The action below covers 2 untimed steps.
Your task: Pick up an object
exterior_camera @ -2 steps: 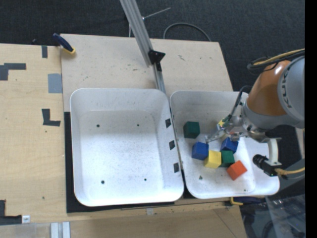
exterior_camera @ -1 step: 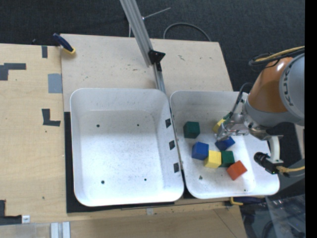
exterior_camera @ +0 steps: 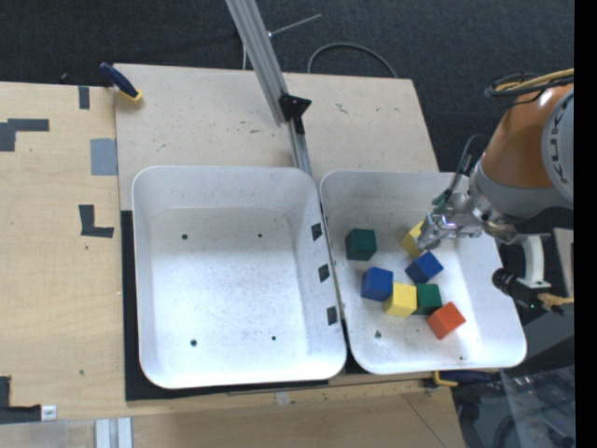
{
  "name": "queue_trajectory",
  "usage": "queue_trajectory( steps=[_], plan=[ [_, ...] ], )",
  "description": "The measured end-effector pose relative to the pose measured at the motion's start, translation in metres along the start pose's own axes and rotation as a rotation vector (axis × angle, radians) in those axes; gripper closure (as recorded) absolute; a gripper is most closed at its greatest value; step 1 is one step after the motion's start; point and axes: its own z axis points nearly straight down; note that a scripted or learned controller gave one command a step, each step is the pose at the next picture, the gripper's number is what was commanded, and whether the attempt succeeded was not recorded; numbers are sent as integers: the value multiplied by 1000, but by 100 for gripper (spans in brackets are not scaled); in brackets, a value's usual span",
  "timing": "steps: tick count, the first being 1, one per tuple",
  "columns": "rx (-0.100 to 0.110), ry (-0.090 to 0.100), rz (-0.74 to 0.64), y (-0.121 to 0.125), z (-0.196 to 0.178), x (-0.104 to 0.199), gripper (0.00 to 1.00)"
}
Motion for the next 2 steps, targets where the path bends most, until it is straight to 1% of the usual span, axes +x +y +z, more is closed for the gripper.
queue_trajectory(
  steps=[1, 2],
  plan=[
    [-3, -1, 0, 4, -63, -1, 100],
    [2, 0, 0, 5, -85, -1, 100]
  ],
)
